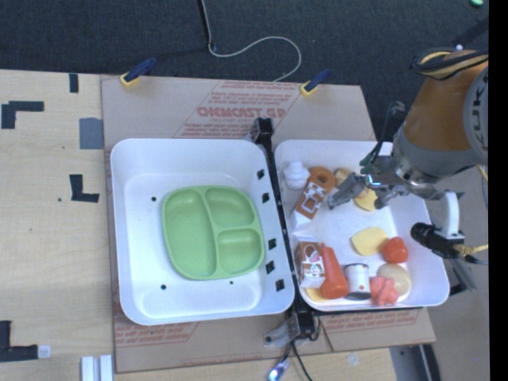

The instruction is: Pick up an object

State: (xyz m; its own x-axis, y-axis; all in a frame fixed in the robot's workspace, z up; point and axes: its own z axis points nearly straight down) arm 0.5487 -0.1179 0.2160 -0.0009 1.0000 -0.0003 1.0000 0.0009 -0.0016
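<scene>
I see the gripper [359, 192] hanging over the upper middle of the right bin [432, 292], its 2 fingers spread apart with nothing between them. Objects available for pickup sit around it: a brown carton [310, 201] just left, a yellow wedge [369, 240] below, a red tomato [395, 250] lower right. The left bin [131, 213] at frame centre holds 1 green divided plate [213, 232].

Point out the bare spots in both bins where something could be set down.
Left bin: bare floor rings the green divided plate, widest along the near wall. Right bin: crowded; one small patch between the yellow piece and the orange box, below the gripper.
</scene>
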